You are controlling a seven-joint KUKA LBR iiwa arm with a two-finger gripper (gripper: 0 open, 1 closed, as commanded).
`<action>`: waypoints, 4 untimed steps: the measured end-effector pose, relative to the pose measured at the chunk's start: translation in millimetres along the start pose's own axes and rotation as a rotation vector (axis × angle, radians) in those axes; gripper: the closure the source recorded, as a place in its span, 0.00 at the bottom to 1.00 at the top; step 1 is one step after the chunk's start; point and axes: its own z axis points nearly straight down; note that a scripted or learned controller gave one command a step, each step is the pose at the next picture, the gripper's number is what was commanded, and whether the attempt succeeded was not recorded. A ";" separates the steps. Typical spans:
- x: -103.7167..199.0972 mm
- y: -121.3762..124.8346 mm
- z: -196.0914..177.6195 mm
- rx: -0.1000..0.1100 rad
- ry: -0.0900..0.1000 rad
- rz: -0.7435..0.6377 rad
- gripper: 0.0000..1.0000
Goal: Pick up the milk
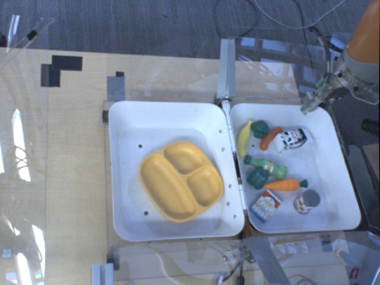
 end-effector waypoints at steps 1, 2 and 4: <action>0.0 0.0 0.0 0.001 0.000 0.000 0.00; -9.1 -23.8 128.1 0.013 0.007 0.045 0.00; -24.3 -0.9 129.4 -0.028 0.014 0.002 1.00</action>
